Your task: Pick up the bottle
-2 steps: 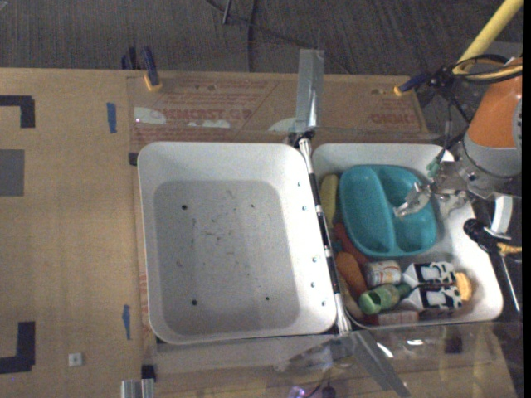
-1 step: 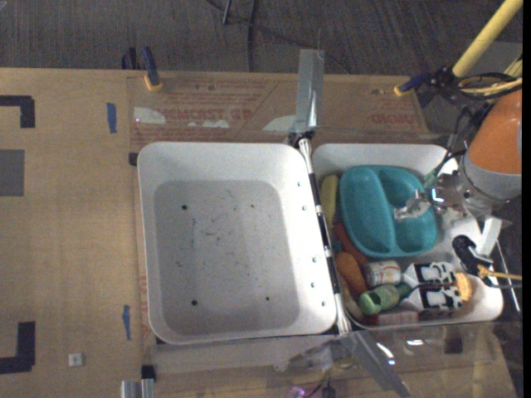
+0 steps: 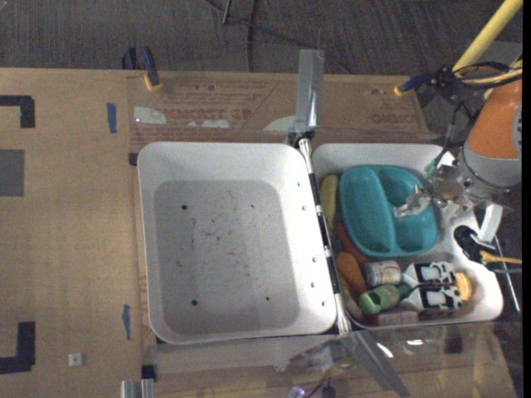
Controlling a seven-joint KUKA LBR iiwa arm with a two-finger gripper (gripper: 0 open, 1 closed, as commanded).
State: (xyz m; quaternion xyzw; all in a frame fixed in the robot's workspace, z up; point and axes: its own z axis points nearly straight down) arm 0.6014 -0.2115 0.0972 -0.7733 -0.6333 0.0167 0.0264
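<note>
One green bottle (image 3: 383, 297) lies on its side in the right bin (image 3: 489, 305), below one teal divided dish (image 3: 386, 210), long axis left-right, slightly tilted. The gripper (image 3: 412, 204) hangs over that dish; its opening I cannot tell.

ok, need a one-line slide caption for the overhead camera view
Grey, orange-banded arm's gripper hovers over teal divided plastic tray in crowded right white bin; green-capped bottle lies near its front edge.
</note>
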